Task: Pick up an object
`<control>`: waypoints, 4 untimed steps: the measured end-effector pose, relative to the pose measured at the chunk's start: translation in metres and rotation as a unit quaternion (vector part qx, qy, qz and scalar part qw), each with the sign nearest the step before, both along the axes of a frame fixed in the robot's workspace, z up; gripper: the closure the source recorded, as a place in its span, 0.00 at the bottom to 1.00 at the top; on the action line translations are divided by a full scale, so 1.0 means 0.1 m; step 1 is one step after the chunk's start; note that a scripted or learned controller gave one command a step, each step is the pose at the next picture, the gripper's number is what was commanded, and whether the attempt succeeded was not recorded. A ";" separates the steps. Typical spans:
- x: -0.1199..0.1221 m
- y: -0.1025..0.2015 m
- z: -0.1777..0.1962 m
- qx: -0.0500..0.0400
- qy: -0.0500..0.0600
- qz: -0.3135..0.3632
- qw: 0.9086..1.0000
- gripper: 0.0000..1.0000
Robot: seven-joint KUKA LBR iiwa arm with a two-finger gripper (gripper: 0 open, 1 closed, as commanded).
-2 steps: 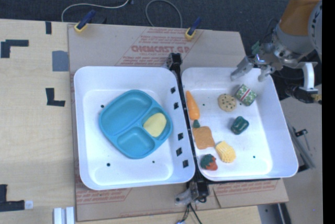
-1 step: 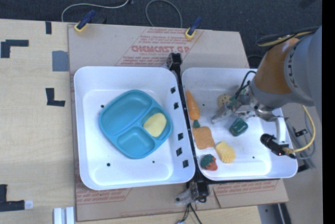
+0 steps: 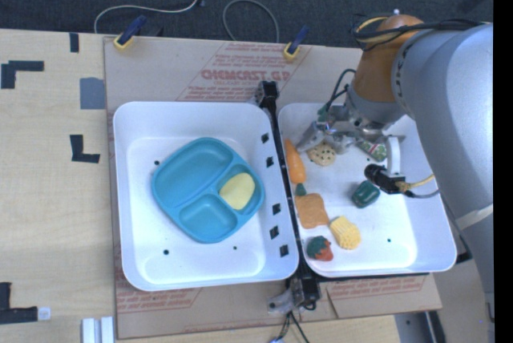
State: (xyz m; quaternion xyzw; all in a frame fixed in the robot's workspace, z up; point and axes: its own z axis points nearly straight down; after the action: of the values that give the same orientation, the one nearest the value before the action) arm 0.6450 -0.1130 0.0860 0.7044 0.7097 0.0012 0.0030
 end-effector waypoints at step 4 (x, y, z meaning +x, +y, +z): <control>-0.10 0.12 0.00 0.000 0.001 -0.003 1.000 0.00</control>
State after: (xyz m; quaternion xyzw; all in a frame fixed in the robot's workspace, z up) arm 0.6347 -0.1015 0.0863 0.7068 0.7074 0.0007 0.0020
